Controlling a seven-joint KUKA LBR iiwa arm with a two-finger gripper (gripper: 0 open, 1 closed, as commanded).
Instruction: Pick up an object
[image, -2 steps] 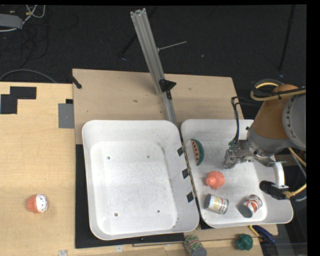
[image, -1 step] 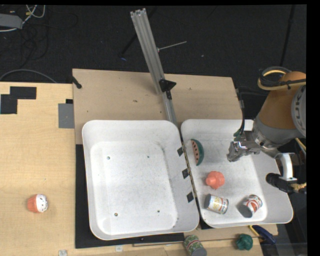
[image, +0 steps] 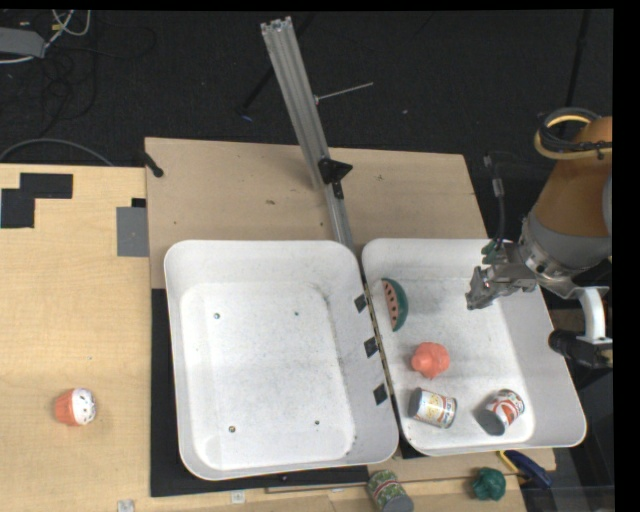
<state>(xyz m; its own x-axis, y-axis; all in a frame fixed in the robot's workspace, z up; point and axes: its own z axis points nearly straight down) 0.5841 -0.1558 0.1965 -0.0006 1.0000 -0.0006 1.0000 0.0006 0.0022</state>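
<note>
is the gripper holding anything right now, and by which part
Nothing is held. The gripper hangs over bare floor of the right white bin, apart from the round red object and the two cans.

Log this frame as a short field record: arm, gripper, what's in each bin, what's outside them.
arm: reaches in from the right, over the right bin
gripper: above the bin's upper part, nothing seen between its fingers
right bin: watermelon slice, pink ball, two small cans
left bin: no objects seen
outside: orange-white ball, green toy
</note>
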